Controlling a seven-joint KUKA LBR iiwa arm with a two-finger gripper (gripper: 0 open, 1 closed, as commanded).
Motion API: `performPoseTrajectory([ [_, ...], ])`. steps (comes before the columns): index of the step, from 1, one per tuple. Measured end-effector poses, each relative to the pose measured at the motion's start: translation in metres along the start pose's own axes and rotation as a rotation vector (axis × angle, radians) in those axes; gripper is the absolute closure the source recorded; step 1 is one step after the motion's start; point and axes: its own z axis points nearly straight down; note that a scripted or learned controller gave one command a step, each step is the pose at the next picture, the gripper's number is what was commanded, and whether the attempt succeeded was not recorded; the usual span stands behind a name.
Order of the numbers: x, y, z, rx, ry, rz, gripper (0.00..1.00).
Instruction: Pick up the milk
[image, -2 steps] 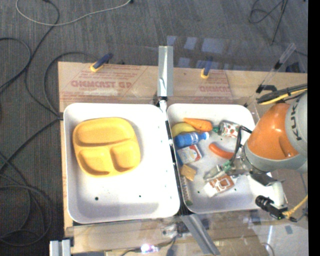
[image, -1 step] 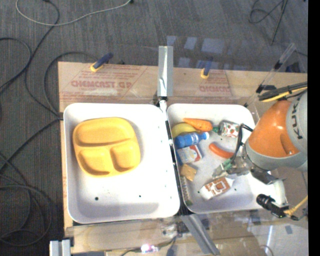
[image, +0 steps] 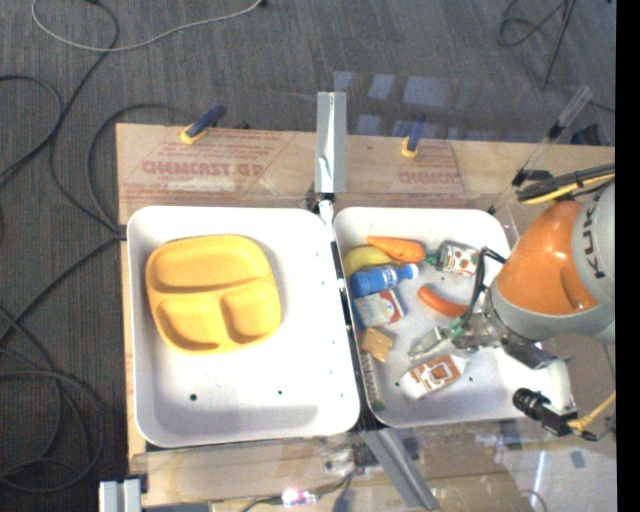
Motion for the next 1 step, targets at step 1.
performPoseTrajectory([
  [1, 0.0111, -0.001, 0.0088, 0.003, -0.008, -0.186, 0.0],
])
